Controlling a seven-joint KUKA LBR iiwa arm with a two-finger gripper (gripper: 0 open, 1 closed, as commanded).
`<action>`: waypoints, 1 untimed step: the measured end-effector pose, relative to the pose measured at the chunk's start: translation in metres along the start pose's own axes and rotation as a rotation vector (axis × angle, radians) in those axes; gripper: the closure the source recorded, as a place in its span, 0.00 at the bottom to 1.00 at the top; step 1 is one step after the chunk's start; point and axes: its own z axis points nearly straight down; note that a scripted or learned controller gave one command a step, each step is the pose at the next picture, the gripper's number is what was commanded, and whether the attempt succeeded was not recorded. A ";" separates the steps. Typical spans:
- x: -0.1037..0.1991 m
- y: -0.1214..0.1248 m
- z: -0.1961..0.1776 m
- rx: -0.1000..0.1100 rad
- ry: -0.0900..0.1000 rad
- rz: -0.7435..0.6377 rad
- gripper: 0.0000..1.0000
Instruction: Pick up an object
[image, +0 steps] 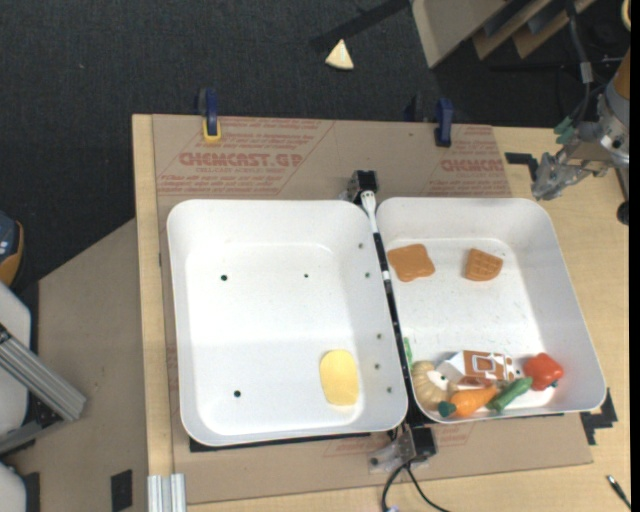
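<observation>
**Asker:** Hanging where is your pincer now, and what does it hold?

**Arm:** My pincer (562, 172) hangs beyond the far right corner of the right shallow white plastic bin (572, 300), over the bare bench. Whether it is released or clenched I cannot tell (it is small and blurred there). I see nothing in it.

**Asker:** Which thing would you take?

**Arm:** The pale yellow oval piece (339, 377) lies alone near the front of the left shallow white plastic bin (190, 300). It is the freest one, but well apart from me. Nearer are two flat orange-brown toast-like pieces (411, 262) in the far part of the right bin.

**Asker:** What could go wrong?

**Arm:** I think the flat pieces may slip away, because they lie low on the smooth floor. The heap at the front wall is worse: a red round vegetable (543, 370), an orange carrot-shaped toy (470, 402) and a small white and brown carton (482, 365) touch each other, so I may push them or catch two.

**Asker:** Does anything stand in the way?

**Arm:** Reaching left, I must cross the black-edged divide (380, 270) between the bins. A blue clamp (443, 120) stands behind.
</observation>
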 end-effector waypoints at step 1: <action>0.065 -0.058 0.053 0.015 0.009 -0.001 1.00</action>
